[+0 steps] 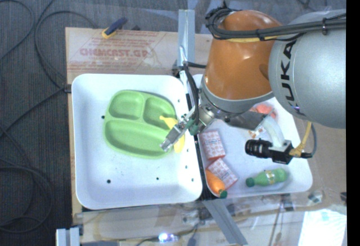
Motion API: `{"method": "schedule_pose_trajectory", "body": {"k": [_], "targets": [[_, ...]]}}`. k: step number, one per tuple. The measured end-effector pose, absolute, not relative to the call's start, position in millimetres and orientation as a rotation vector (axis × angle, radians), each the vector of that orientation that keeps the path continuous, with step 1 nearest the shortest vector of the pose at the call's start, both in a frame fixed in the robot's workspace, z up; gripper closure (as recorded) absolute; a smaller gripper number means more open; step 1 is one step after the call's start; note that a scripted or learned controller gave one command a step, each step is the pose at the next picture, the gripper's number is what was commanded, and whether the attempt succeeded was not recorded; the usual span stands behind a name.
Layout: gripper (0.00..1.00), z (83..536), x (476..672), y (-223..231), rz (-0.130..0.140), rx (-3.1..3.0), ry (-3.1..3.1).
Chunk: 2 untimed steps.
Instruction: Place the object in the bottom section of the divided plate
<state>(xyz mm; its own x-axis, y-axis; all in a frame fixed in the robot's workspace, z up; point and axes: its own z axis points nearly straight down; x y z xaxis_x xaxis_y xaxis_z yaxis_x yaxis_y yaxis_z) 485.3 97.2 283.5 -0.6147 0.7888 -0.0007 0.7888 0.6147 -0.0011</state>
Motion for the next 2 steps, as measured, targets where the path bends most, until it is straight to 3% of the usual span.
{"method": "schedule_pose_trajectory", "body": {"k": [1,2], "targets": [[0.00,283,485.3,97,-0.002,1.379,2.823],[0.00,278,484.5,66,-0.001,1.634,2.683]]}}
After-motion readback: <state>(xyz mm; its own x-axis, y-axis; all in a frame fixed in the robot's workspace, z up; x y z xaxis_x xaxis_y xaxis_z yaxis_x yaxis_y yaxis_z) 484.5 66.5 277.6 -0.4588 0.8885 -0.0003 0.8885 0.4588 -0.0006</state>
